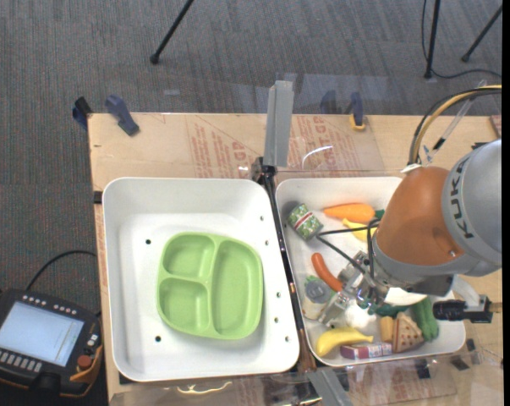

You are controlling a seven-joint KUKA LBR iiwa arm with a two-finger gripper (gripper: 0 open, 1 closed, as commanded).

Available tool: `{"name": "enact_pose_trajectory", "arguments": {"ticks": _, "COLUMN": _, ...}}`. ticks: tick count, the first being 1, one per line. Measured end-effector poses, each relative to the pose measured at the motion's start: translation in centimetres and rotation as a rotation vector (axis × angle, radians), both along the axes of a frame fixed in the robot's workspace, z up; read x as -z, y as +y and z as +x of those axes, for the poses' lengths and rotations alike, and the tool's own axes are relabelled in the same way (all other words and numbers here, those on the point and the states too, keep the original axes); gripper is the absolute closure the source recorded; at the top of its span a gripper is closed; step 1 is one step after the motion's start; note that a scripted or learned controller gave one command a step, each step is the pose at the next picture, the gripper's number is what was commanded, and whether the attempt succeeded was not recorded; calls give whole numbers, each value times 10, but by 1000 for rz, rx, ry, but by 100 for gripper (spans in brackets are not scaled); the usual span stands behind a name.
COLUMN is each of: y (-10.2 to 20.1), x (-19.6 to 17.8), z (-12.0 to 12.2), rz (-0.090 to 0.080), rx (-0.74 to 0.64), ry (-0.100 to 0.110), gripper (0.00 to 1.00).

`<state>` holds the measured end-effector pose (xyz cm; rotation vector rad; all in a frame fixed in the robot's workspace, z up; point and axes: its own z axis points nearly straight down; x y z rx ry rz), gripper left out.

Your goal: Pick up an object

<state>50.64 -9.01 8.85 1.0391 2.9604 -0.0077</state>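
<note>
object: toy food pile in right bin (457, 332), banana (343, 340) near front wall, red sausage (326, 271) mid-left
camera view: gripper (349, 297) low among the toys, fingers' state cannot tell, nothing visibly held
step: reaching/grasp attempt
next: close on one item, lift clear
left bin (123, 201): green plate (211, 285)

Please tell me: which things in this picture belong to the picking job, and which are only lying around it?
For the job:
- gripper, low in the right bin
- toy food there: carrot, green can, sausage, banana

Only lying about:
- green divided plate in the left bin
- handheld screen on the floor
</note>
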Motion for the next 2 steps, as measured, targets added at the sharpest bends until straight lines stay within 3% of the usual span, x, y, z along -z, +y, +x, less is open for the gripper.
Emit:
{"name": "enact_pose_trajectory", "arguments": {"ticks": 1, "y": 3, "x": 0, "z": 18, "rz": 2, "rx": 147, "ry": -2, "gripper": 0}}
{"name": "enact_pose_trajectory", "arguments": {"ticks": 2, "y": -3, "x": 1, "z": 61, "rz": 6, "rx": 313, "ry": 3, "gripper": 0}}
